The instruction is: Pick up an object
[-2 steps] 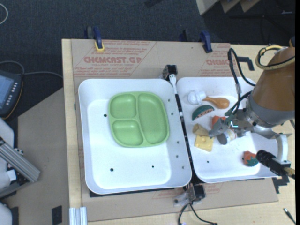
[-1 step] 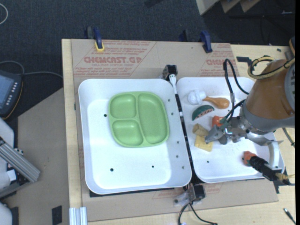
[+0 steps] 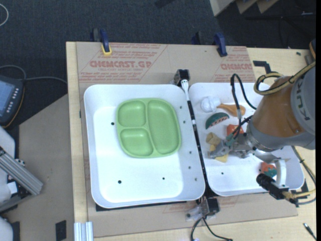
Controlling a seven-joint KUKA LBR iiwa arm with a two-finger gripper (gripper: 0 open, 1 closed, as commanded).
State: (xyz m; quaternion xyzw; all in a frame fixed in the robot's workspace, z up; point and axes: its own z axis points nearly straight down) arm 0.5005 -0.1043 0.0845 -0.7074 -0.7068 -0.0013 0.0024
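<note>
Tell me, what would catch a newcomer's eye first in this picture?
Probably the pale green divided plate, lying alone in the left white bin. Next comes the big grey arm with its orange band, reaching in from the right over the right bin. Its gripper is down among a small heap of colourful toy pieces, including a watermelon slice.

**Worktop and its two bins**

The worktop [image 3: 80, 134], a pale board printed with red lettering, is carrying two white bins sitting side by side, touching: the left bin [image 3: 100, 159] and the right bin [image 3: 235, 182]. Blue clamps [image 3: 219, 44] are gripping its far edge.
</note>
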